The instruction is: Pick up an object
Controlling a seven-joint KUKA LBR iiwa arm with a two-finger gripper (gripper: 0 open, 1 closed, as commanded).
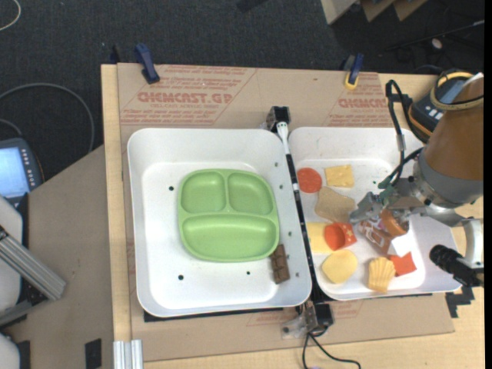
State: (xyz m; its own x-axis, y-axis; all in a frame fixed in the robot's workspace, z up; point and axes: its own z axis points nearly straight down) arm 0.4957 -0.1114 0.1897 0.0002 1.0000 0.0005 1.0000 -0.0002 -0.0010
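Hovering low over the right bin point(361, 139), your tool point(378, 215) sits above a brown piece point(380, 237) among the toy foods; I cannot tell its state. Next, you need a clean descent.

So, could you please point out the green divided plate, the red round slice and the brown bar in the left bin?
green divided plate point(228, 214): camera view, centre divider.
red round slice point(309, 180): camera view, middle of its face.
brown bar point(279, 264): camera view, mid-length.
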